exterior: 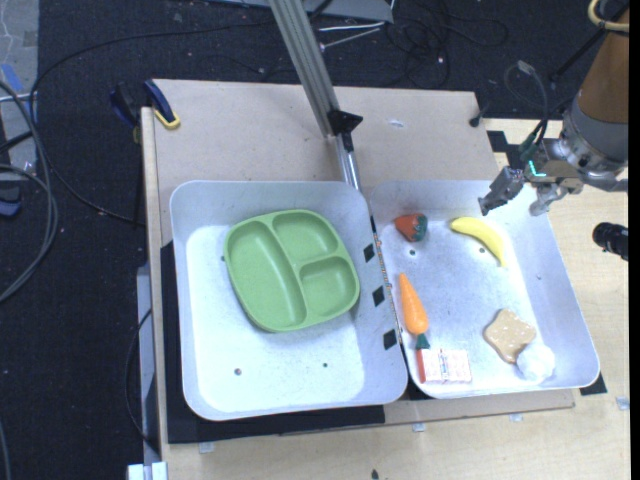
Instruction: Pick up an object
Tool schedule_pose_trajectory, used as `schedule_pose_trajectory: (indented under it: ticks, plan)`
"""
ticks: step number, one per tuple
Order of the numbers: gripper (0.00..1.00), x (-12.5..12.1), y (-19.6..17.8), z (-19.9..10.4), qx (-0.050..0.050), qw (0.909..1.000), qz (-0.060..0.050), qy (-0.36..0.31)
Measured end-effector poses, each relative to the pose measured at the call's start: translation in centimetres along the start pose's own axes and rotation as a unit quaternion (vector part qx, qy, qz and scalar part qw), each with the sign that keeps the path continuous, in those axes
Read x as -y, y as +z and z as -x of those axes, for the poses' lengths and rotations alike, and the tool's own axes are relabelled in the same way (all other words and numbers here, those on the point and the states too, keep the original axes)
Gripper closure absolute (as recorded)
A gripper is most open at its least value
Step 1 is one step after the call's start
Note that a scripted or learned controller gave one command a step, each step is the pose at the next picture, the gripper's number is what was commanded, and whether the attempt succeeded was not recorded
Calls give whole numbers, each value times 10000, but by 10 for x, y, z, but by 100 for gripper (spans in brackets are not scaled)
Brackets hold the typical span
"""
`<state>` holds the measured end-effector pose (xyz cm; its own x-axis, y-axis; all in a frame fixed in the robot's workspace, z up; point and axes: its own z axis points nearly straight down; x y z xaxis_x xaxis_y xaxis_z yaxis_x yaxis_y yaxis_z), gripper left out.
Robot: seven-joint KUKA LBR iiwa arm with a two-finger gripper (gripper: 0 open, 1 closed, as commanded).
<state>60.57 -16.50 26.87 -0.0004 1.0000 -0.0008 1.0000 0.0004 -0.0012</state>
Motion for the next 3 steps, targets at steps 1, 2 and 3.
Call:
schedule_pose_trajectory:
  ticks: [1,2,3]
  plan:
    - [0,0,-1,0,1,10000,6,-1]
    - [0,6,44,1,-3,10000,-14,6]
    - [0,4,88,-3,-5,10000,-13,2]
